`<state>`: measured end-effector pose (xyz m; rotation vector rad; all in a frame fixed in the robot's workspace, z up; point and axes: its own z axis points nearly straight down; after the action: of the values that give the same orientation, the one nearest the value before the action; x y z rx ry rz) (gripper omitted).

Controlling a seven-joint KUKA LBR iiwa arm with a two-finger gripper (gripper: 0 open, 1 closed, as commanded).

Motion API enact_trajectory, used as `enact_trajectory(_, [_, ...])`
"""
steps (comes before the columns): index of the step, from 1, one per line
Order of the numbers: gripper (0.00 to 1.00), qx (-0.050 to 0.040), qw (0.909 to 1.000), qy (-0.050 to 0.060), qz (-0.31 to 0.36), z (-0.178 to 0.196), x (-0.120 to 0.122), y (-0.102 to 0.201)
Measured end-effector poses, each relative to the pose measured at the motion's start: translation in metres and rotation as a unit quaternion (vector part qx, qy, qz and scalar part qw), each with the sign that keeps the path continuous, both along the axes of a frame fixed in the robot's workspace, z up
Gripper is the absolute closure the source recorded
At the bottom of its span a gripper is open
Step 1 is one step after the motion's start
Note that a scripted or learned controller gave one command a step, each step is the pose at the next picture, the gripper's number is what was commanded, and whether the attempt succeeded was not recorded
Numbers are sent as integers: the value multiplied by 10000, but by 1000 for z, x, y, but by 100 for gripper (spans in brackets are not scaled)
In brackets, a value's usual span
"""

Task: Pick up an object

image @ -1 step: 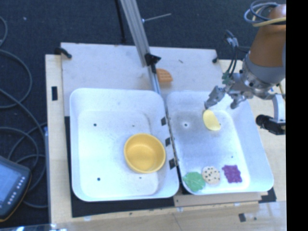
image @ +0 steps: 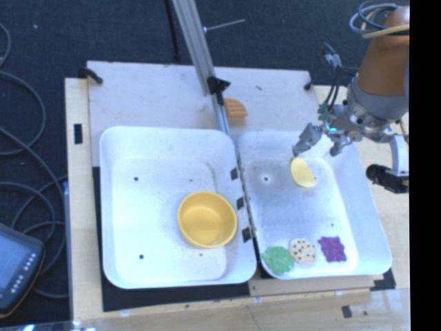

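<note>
**Jaws spread above the yellow piece in the right bin**

Jaws (image: 322,141) stand apart at the upper right of the frame, one finger (image: 305,141) reaching down and left, the other angled lower right, and you can see nothing between them. They hang over the upper part of the right bin (image: 358,205), with the yellow piece (image: 302,172) lying just below the left finger. Whether that finger touches the piece you cannot tell from this slant.

To do this step well, you would likely want the jaws centred over the yellow piece before descending, since at present it sits to the lower left of their midpoint. It looks small and rounded, so a closing that catches only one edge may squirt it sideways across the bin floor. Line the fingers across its narrow width if you can.

Other candidates lie along the bottom edge of the right bin: a green piece (image: 278,259), a pale spotted round one (image: 302,251) and a purple one (image: 333,248), close together and near the wall, which looks awkward for the fingers. A yellow bowl (image: 207,218) sits in the left bin (image: 124,185).

Height above the bin floor is hard to judge. An orange thing (image: 236,109) on the bench (image: 151,88) at upper centre is partly hidden behind the slanted metal rail (image: 196,36), and the arm (image: 382,61) is cut off at the right.
</note>
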<state>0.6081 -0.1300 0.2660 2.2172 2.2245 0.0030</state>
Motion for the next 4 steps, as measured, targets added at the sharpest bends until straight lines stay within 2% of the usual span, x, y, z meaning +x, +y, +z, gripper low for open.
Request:
enact_trajectory(1, [0, -17, 10000, 23, -20, -43, -3, -4])
enact_trajectory(3, [0, -15, 10000, 30, -28, -159, -7, -5])
enact_trajectory(4, [100, -8, 10000, -11, -57, -144, -4, -5])
